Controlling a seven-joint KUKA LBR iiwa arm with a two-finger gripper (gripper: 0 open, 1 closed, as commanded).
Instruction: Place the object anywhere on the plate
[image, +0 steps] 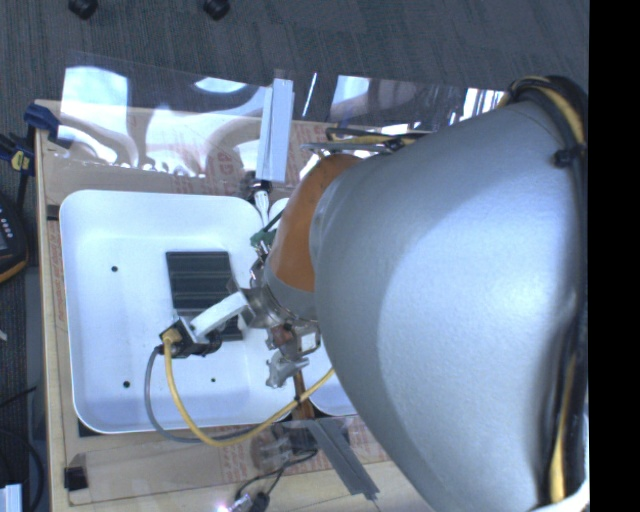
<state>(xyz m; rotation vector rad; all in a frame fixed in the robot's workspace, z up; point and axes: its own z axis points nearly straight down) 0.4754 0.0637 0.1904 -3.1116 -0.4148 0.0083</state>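
Note:
A dark ribbed rectangular object lies flat in the middle of the left white bin. My gripper hangs at that bin's right rim, to the right of and slightly nearer than the object. The grey arm with its orange band reaches in from the right and covers most of the right bin. Nothing can be made out between the gripper's tips at this angle.
A sliver of the right bin shows below the arm. A clear plastic wall stands behind the bins, with an upright white bar at its middle. The wooden bench edge runs along the front.

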